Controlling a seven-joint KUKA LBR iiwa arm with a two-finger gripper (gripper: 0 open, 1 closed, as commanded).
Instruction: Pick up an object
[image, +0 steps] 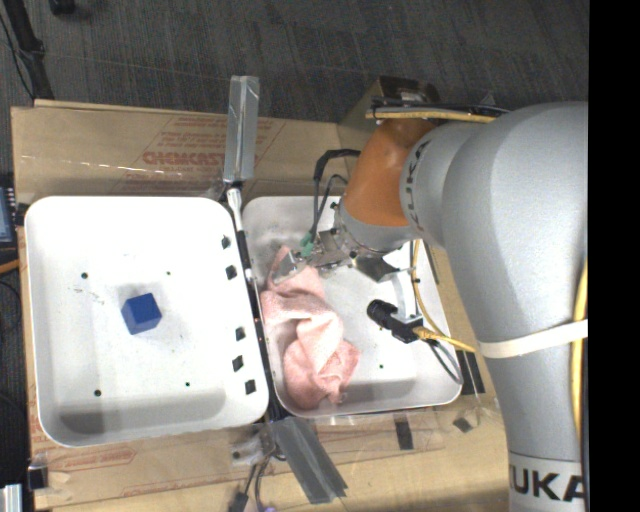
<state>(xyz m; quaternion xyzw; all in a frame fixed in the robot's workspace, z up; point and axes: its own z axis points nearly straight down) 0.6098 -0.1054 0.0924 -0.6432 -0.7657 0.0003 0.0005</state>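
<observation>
Down front, toward 6 o'clock in the camera view: a pink cloth, bunched in a soft heap against the 9 o'clock wall of the right bin. Takes up roughly that half of the bin, thickest at the near end and thinning toward the far end. Runs lengthwise from about 5 o'clock up to 11 o'clock, with the narrow upper tip touching, or all but touching, the gripper.

Just beyond, the gripper itself, low in the right bin and close to the wall between the bins, at the far tip of the cloth. Cannot tell from here whether released or clenched, or whether any fold is caught: too small and too mixed in with the fabric to call. Reaches in from 3 o'clock on the grey arm, with the orange band above the bin's far rim.

Off at 8 o'clock from the gripper, well apart and across both bin walls: a blue cube, alone on the floor of the left bin. Farther back, at 12 o'clock, brown cardboard under both bins.

By the layout, the cloth as the likely pick: much the nearest thing, with its bulk at 5 o'clock from the gripper. Probably calls for a short shift that way, onto the thicker folds, and a bite across the long axis, not along it. Risk of a thin pinch at the tip slipping free.
</observation>
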